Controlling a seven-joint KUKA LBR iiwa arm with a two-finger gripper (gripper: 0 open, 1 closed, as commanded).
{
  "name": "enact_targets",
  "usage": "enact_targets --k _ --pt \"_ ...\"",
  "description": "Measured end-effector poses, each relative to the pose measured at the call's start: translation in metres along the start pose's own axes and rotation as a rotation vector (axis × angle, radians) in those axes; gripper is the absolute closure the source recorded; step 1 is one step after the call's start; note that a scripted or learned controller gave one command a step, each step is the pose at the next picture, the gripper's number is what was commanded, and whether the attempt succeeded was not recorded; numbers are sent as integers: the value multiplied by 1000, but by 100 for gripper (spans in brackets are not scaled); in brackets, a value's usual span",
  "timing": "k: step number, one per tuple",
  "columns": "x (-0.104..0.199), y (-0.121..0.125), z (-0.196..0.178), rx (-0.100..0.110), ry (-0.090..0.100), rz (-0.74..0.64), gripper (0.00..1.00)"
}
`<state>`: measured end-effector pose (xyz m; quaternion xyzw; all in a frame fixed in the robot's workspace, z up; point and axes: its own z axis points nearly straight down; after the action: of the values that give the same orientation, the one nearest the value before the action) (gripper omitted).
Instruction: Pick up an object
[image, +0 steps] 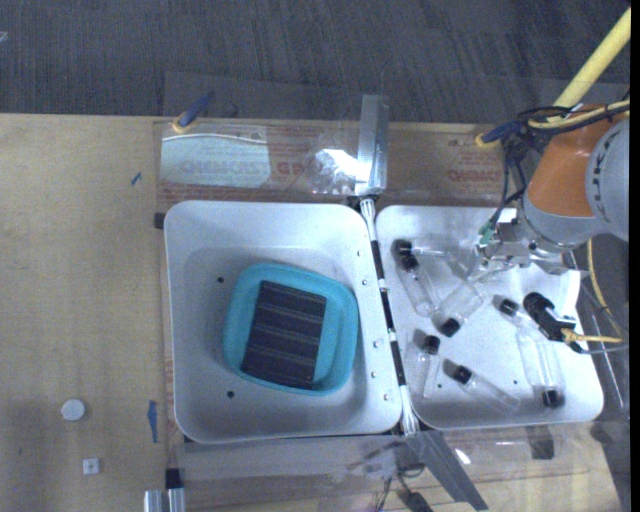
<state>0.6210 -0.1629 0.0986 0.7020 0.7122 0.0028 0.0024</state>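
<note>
Several clear vials with black caps lie scattered in the right bin (590, 400). One vial (425, 252) lies near the far left corner, another vial (462, 305) in the middle, and a third vial (478, 383) near the front. My gripper (494, 250) hangs over the far part of this bin, right above a clear vial lying there. The wrist hides its fingertips. In the left bin (190, 330) rests a teal tray (238, 310) with a dark grey ridged block (288, 333) in it.
A metal divider (385, 320) separates the two bins. Behind them, a clear plastic bag (215, 160) and a crumpled wrapper (335, 170) lie on the bench. A small round disc (72, 409) sits on the bench at the far left.
</note>
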Motion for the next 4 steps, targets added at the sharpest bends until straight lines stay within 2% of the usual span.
enact_targets --k 1,2,3,4 --pt "0 0 0 0 0 0 0" --pt "34 1 11 4 -2 89 0" --pt "34 3 -1 0 -2 87 100" --pt "34 3 -1 0 -2 87 0"
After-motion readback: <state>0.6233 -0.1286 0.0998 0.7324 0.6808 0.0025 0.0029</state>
